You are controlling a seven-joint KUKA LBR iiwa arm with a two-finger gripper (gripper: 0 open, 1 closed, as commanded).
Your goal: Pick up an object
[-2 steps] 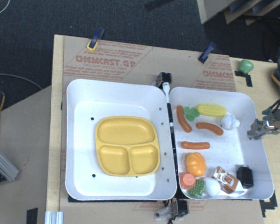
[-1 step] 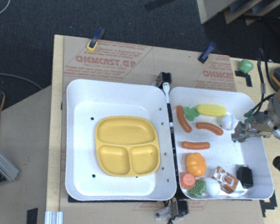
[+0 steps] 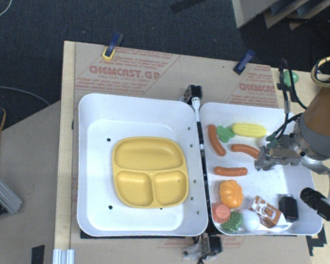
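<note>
From my remote station I log the gripper (image 3: 265, 162) low over the right bin (image 3: 304, 226), centre-right of frame; I cannot tell how it is set. It sits just beside the right end of a sausage (image 3: 244, 149), with another sausage (image 3: 230, 171) below it. The yellow divided tray (image 3: 148, 171) lies in the left bin (image 3: 93, 150).

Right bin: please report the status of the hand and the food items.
Hand low in right bin, beside a sausage. Nothing seen held. Corn, two more sausages close around. Yellow tray alone in left bin.
</note>
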